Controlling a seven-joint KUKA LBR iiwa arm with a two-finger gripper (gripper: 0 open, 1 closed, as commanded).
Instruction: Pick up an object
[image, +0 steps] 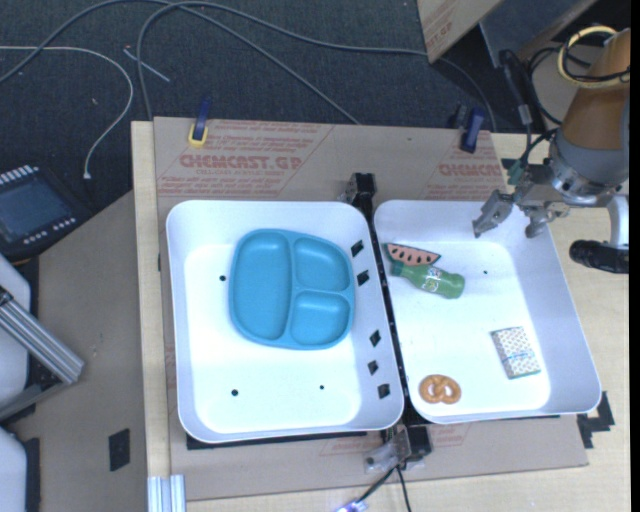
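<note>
Over right bin's far edge: gripper (511, 214) hovering, fingers spread, nothing between them.
Right bin (560, 330) holds a watermelon slice (412, 255) touching a green bottle (440, 281) near the divider, a patterned packet (516, 352) toward the near right, and a pretzel (439, 389) at the near edge. Left bin (200, 380) holds a blue divided plate (291, 288). Both bins sit on the desk (300, 150).
</note>
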